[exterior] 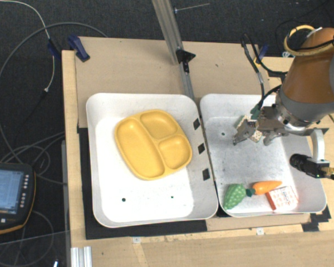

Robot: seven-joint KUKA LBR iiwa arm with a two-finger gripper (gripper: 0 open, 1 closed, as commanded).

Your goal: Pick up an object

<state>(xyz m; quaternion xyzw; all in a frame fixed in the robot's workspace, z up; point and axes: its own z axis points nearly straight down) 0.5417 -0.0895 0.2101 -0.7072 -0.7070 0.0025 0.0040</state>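
Robot lab (bench [128,65], cables [22,15])

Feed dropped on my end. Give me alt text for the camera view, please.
The gripper hangs over the upper part of the right bin, apart from the toy carrot and small carton along that bin's near edge. The left bin holds a yellow divided plate.

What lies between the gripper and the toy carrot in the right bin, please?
In the camera view, only bare speckled bin floor lies between the gripper and the toy carrot. The green leafy top and the small carton sit beside the carrot, not in between.
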